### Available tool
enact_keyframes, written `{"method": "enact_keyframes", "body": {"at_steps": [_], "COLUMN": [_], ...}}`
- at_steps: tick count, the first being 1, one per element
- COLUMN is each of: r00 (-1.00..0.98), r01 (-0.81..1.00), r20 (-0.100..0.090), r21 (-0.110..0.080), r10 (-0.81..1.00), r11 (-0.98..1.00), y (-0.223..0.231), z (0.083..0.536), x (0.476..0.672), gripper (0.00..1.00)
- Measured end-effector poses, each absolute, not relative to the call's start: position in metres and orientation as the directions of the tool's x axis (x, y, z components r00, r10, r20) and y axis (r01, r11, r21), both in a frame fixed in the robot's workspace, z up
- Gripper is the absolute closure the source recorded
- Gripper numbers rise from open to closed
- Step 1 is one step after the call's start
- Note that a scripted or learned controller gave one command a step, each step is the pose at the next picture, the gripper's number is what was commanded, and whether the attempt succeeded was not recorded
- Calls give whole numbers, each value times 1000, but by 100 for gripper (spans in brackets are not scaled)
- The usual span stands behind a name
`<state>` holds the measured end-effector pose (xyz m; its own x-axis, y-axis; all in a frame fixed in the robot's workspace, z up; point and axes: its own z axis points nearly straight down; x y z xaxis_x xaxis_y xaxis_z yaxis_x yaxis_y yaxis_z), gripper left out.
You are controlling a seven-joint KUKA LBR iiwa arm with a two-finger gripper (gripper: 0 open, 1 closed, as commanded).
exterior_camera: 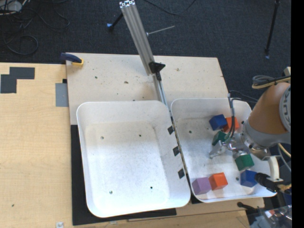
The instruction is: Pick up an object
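A: Are your jaws shut?
B: You can't tell; the metal gripper sits low in the right bin, by a dark green piece.
A: Around them?
B: Blue cube beyond, green cube beside, purple and orange blocks nearer you.

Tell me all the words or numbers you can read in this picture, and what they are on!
No words, numbers or labels can be read here.
The blocks in the right bin, such as the purple block and the orange block, have plain faces.
The checkered tip of the metal pole is a pattern, not writing.
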<state>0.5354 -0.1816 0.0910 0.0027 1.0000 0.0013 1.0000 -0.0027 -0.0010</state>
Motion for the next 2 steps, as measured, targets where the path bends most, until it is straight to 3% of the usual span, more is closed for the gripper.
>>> {"method": "enact_keyframes", "body": {"at_steps": [1, 2], "r00": [9, 2], "r01": [1000, 1000], "r20": [3, 0], "r21": [-2, 2], "r10": [1000, 1000], "r11": [-9, -2], "y": [-182, -180], "z": [102, 161], "x": [535, 528], "gripper": [100, 100]}}
